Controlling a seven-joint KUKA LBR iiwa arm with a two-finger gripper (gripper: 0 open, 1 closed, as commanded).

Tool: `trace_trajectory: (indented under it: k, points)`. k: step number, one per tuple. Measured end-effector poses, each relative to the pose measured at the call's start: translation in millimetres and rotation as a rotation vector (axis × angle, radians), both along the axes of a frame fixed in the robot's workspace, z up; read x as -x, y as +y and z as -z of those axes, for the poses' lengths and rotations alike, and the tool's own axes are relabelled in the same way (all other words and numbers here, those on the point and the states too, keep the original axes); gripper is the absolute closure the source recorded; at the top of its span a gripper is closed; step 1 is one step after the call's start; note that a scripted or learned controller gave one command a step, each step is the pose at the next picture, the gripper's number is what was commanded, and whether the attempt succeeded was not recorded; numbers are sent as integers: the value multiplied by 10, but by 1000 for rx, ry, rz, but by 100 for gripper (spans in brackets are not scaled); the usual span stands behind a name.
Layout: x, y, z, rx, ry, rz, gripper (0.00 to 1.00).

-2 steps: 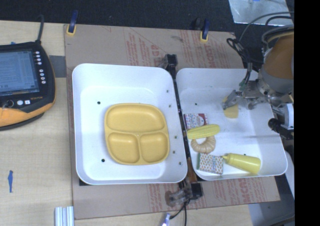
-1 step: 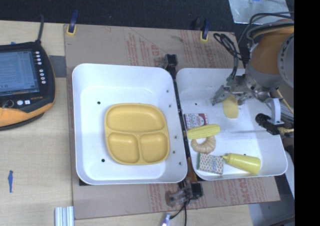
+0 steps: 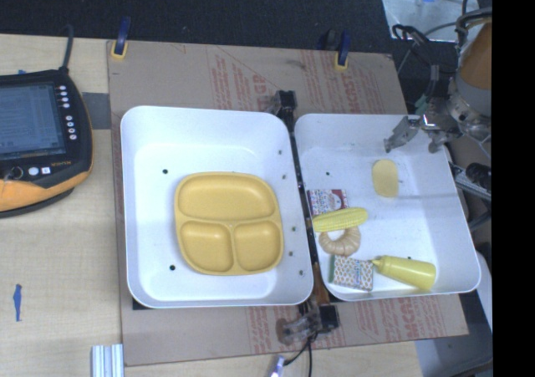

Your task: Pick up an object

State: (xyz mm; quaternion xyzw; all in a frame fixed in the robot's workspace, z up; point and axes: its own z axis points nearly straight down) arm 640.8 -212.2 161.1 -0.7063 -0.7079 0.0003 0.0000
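While the fingers (image 3: pixel 393 143) stand spread apart with nothing between them, the gripper (image 3: pixel 415 136) hangs over the upper right part of the right bin (image 3: pixel 468 241), at the upper right of the frame. Grey wrist and a bit of the orange band sit further out toward the right edge.

Nearest thing to the gripper: a pale yellow oval piece (image 3: pixel 385 177), just below and slightly left of it, lying flat on the bin floor, apart from the rest. Further down the frame, lower left part of the same bin: corn cob (image 3: pixel 338 219) lying across, touching a tan ring-shaped item (image 3: pixel 340 241) under it; small red-and-white packet (image 3: pixel 326 200) just above the corn; patterned packet (image 3: pixel 352 272) near the bin's bottom edge; yellow squeeze bottle (image 3: pixel 406 270) on its side just right of that packet, nozzle pointing left.

Left bin (image 3: pixel 142 200), frame centre-left, holds a yellow divided tray (image 3: pixel 227 221). Tablet-type device (image 3: pixel 38 137) at far left on the bench, off task.

Progress, judged: nothing picked yet, all objects rest in bins. Gripper looks staged above the bin, likely nearest to the oval piece. Left to do: descend, close on an object, lift. Target not certain from this frame.
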Motion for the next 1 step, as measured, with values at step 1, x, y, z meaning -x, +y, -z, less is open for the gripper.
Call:
trace_trajectory:
  k: [1]
  points:
    - [65, 148, 360, 0, 3, -3, 0]
